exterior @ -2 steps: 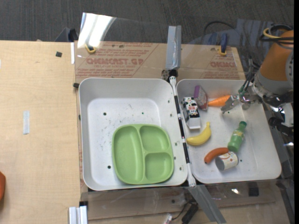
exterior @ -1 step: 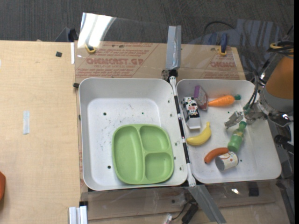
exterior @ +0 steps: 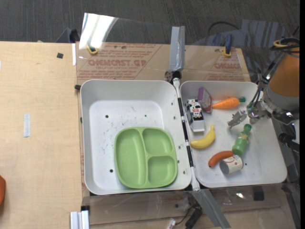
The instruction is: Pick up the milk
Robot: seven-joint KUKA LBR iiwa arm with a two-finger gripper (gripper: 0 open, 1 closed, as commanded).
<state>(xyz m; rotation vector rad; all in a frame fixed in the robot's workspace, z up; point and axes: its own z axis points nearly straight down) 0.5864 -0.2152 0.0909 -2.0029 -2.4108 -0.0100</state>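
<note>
The table (exterior: 38, 128) carries two white bins next to each other. The left bin (exterior: 95, 99) contains a green plate (exterior: 145, 157) with three compartments, placed toward the 5 o'clock part of this bin.

The milk (exterior: 195, 114) is a small carton with a cow pattern. It lies in the right bin (exterior: 267, 171), close to the bin's 10 o'clock side, just beside the wall that divides the two bins. At 1 o'clock from the milk, just beside it, there is a purple item (exterior: 205, 99). A carrot (exterior: 226, 103) lies at 3 o'clock from the milk. A banana (exterior: 204, 139) lies at 5 o'clock from the milk, near its lower end. Lower in the same bin there are a green bottle (exterior: 241, 141), a sausage (exterior: 218, 158) and a small white cup (exterior: 232, 164); the cup touches the end of the sausage.

The arm enters from 3 o'clock, and the claw (exterior: 242, 117) stands above the right bin, between the carrot and the green bottle, well apart from the milk. Its fingers (exterior: 235, 119) look spread, and nothing is between them.
</note>
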